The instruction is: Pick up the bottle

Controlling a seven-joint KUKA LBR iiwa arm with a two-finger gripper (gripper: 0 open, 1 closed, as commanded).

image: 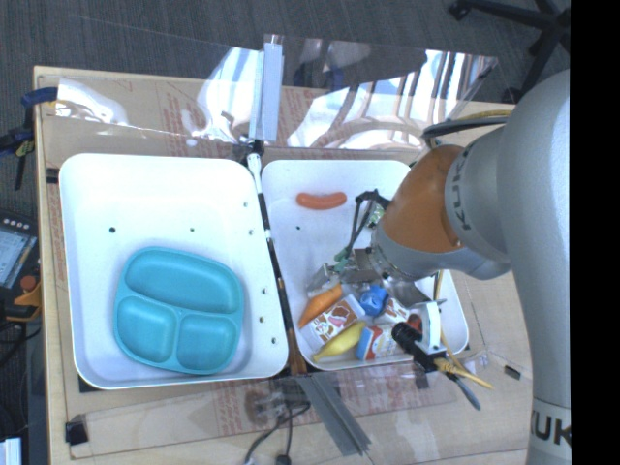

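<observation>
Reaching looks to be the step: grey arm with orange band (426, 216) hangs over the right shallow white bin (291, 187)'s clutter, jaw state untellable, and next it must single out the bottle.

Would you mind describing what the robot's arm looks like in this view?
The arm is a thick, rounded, light grey tube with smooth casing. An orange band wraps it above the wrist. White letters, a partial "KU", show near the bottom edge. Thin dark cables run beside the wrist to the end effector, a compact metal and black assembly.
</observation>
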